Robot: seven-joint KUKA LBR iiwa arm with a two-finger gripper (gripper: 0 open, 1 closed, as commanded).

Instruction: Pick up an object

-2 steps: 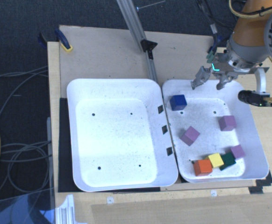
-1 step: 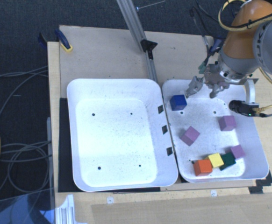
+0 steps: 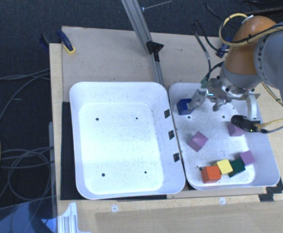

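Currently I am watching seven small blocks sitting in the right-hand shallow white plastic bin [image 3: 219,130], with the left-hand shallow white plastic bin [image 3: 117,140] lying side by side with it on the bench.

I am counting three purple ones. A tilted purple cube [image 3: 198,141] is resting near the bin's middle. A second purple block [image 3: 247,157] is lying toward the near right corner. A third purple block [image 3: 234,131] is showing only in part at the right side, with robot hardware covering the rest.

One blue cube [image 3: 183,106] is sitting at the far left of that bin, close to its wall. One orange cube [image 3: 210,174], one yellow cube [image 3: 224,166] and one dark green cube [image 3: 237,166] are lining up in a close row along the near edge. The second purple block is sitting just beside the green one.

The grey arm [image 3: 275,57], with its orange band [image 3: 243,42], is reaching in from the right and bending down over the far end of the right-hand bin. The two-finger gripper [image 3: 207,102] is hanging low there. Its fingers [image 3: 196,100] are standing apart, with bare bin floor between them and nothing gripped. The nearer finger is sitting just to the right of the blue cube.
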